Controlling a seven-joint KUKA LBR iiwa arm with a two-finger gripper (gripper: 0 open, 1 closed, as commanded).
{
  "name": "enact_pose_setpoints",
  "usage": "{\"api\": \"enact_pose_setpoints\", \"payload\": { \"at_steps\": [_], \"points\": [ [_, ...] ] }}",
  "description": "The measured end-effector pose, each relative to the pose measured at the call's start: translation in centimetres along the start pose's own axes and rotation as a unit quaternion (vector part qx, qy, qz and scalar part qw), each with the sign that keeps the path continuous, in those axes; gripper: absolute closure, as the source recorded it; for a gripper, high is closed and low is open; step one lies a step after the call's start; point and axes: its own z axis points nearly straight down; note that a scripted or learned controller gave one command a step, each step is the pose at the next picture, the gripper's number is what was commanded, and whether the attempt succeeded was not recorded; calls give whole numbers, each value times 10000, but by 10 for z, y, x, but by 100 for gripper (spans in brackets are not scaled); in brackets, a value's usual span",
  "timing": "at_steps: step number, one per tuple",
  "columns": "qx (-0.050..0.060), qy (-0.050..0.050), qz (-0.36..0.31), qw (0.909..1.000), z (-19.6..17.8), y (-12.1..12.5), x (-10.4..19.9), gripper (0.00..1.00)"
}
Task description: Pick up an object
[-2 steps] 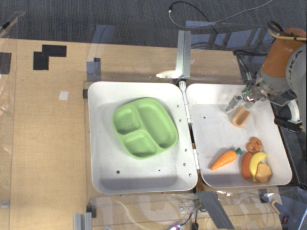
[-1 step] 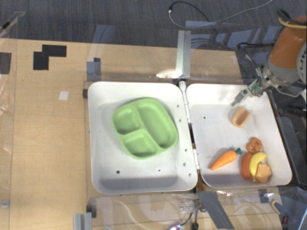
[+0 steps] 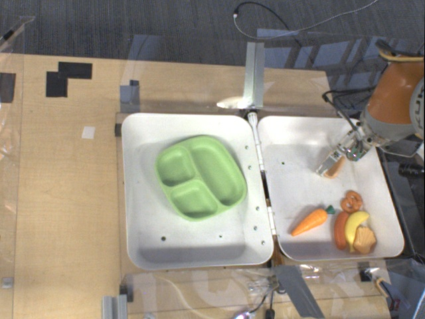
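pincer [image 3: 330, 165] tips blurred, arm [image 3: 396, 102] cropped right

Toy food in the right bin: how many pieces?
5: carrot at lower centre; pretzel, hot dog, banana and a tan piece clustered at lower right. More may hide under the pile.

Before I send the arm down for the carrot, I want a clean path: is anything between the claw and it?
Nothing visible blocks it. The claw hangs over bare floor of the right bin, and the carrot lies apart below it. The pretzel and banana sit off to the carrot's right.
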Motion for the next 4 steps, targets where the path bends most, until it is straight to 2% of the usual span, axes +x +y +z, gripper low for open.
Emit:
{"api": "enact_pose_setpoints", "payload": {
  "at_steps": [1, 2, 3, 4],
  "points": [
    [10, 14, -1078, 9942, -62, 25, -23, 0],
    [-13, -11, -1081, 9941, -72, 27, -24, 100],
    [11, 25, -1147, 9934, -84, 2, -1, 100],
    [12, 26, -1146, 9934, -84, 2, -1, 0]
  ]
}}
